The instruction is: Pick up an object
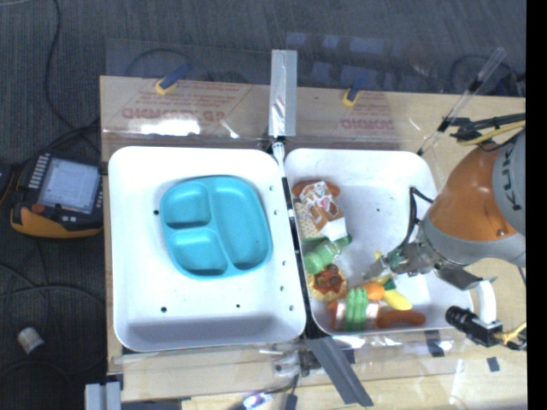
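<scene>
lab | teach pendant (pixel 60 196) | loose cables (pixel 34 7) | grey carpet (pixel 385 15)

Glossy white plastic bins (pixel 137 229), smooth blue tray (pixel 215 225), seemingly wooden bench (pixel 120 101)

We see a grey arm (pixel 479 246) with a rounded orange band (pixel 466 203), dark letters on its grey link, and perhaps a black cable (pixel 416 212) beside it.

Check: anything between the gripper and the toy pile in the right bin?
Nothing visible. The gripper hangs low inside the right bin, right beside the toy pile that lies along the bin's left wall and near edge. No object sits in the gap between them. The pile is crowded, so its items touch one another.
</scene>
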Tool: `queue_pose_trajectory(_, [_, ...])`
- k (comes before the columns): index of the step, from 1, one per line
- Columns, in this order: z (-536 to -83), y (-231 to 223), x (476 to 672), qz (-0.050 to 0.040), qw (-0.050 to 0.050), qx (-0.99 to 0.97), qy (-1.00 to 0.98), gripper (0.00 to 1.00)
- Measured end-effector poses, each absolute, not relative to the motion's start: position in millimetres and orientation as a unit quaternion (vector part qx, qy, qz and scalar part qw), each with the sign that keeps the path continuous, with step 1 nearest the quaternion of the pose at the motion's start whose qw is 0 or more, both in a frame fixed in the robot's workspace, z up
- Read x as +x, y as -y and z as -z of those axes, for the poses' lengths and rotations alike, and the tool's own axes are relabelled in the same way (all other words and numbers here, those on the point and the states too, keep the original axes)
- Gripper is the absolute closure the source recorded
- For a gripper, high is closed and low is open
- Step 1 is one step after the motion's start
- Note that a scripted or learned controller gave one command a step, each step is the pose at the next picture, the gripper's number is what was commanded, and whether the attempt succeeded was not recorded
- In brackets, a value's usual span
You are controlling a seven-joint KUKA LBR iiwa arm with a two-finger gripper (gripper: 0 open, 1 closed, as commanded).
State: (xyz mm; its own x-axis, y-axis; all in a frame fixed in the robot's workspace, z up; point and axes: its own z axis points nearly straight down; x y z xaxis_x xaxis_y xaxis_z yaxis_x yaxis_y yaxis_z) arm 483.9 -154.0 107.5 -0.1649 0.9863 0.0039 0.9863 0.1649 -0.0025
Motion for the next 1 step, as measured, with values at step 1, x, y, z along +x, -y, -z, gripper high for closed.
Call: queue_pose_trajectory(1, [-299.6,129.9,492.4,-0.0017,-0.001,-0.691,0.723,1.0])
